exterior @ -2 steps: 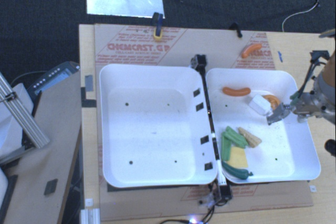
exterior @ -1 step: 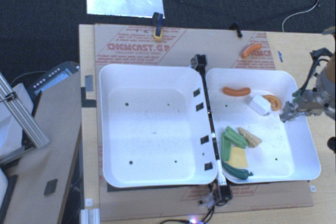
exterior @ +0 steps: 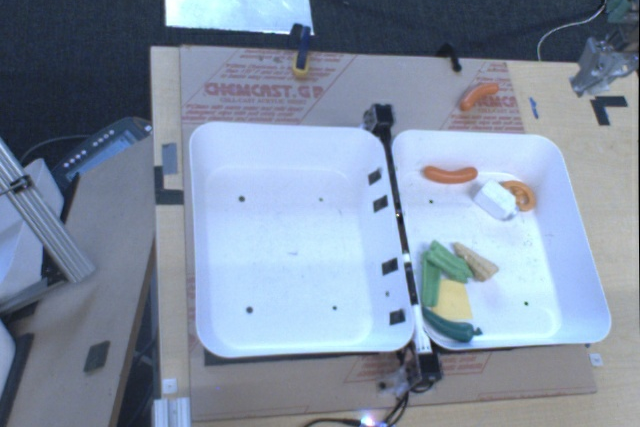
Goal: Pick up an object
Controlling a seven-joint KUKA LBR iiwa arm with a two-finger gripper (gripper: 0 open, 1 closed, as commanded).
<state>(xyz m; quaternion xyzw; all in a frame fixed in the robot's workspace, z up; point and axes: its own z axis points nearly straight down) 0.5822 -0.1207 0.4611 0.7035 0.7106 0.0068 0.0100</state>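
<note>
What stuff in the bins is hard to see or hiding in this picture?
- Orange ring: partly covered by the white block in the camera view.
- Yellow piece: its edges sit under the green pieces.
- Tan piece: too small to tell what it is.
- Hand: cut off by the right edge.

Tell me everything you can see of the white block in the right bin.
The white block is small, rounded at its corners and looks like smooth plastic or foam. It lies flat and aslant in the upper right part of the right bin, below the orange sausage. Its right end touches a curled orange piece.
</note>
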